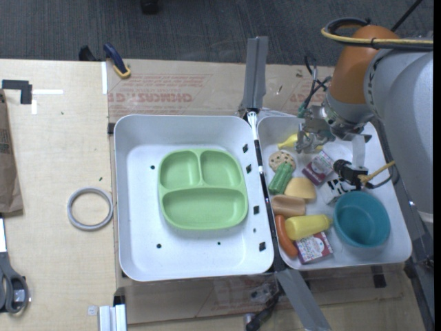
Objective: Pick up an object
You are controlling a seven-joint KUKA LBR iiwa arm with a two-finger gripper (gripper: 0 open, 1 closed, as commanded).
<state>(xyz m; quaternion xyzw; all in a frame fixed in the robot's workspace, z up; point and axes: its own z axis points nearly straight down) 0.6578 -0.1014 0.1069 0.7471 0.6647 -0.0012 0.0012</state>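
Note:
My gripper [307, 138] reaches down into the back of the right bin [386, 259], just beside a yellow banana-shaped piece [287, 143]. A purple and red packet [320, 166] lies just in front of it. Nothing shows between its tips. Further forward lie a round cookie [280, 160], a green cylinder [280, 178], a yellow wedge [301, 188], a tan bread roll [288, 204], a yellow cup on its side [307, 225], an orange carrot [285, 238], a red packet [316, 247] and a teal bowl [362, 218].
The left bin [131, 185] holds a green divided plate [202, 187]. On the bench to the left lie a grey tape ring [90, 207], scissors [12, 292] and a brown bag [8, 158]. A blue clamp [117, 60] sits at the back.

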